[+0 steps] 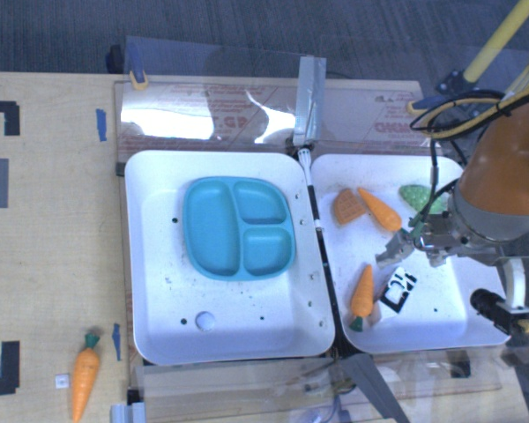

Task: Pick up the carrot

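Two carrots lie in the right bin (441, 320). One carrot (381, 209) lies slantwise near the bin's back, beside an orange-brown wedge (347, 206). The other carrot (362, 293) lies near the front left, its green end toward the front edge. My gripper (413, 243) hangs over the middle of this bin, between the two carrots and slightly to their right, with nothing visibly held. A third carrot (85, 374) with a green top lies on the wooden bench outside the bins, at the front left.
The left bin (159, 307) holds a blue divided plate (240, 227). A green leafy item (416, 196) sits at the back of the right bin, partly under the arm. A black-and-white tag (397, 291) lies below the gripper. Cables and a yellow rod hang at the upper right.
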Available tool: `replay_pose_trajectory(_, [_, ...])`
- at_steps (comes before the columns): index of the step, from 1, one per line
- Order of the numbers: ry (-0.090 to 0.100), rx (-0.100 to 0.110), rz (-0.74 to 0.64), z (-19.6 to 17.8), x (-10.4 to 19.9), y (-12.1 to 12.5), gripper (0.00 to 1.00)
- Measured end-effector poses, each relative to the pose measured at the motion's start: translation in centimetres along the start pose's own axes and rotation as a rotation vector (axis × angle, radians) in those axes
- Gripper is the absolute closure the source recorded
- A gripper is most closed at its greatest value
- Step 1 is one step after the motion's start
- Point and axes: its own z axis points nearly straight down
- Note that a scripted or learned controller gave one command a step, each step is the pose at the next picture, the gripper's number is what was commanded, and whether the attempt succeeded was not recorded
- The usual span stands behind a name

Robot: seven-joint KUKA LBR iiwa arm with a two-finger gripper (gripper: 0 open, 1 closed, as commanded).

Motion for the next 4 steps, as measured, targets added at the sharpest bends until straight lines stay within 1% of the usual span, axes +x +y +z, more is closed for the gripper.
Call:
replay_pose_trajectory(1, [-0.001, -0.007, 0.139, -4.4, 1.9, 0.4, 0.00])
replay_pose_trajectory(2, [0.000, 0.001, -0.011, -0.9, 1.3, -1.8, 0.00])
replay_pose_trajectory(3, [-0.002, -0.003, -0.199, 1.3, -0.1, 5.5, 0.00])
replay_pose_trajectory(4, [-0.001, 0.000, -0.200, 9.4, -3.1, 13.2, 0.00])
